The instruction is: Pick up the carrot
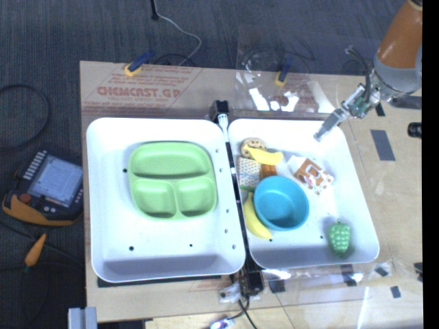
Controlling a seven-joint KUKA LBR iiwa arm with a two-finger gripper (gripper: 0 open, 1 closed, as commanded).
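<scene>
arm (405,40): cut off at right edge | banana (257,223): partly under blue bowl (281,201)

two white bins (103,252), one green tray (171,178), one blue bowl (280,202), one banana (256,222), one grape bunch (338,237)

Grey arm (398,74) with orange band (401,29), cables at wrist, slim grey tool (328,130) at tip.

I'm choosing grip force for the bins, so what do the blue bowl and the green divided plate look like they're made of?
The blue bowl looks like moulded plastic, smooth and slightly glossy: even colour, soft highlight on the rim. The green divided plate also looks plastic, more matte, with rounded moulded dividers. Neither can be confirmed from looks alone.
</scene>
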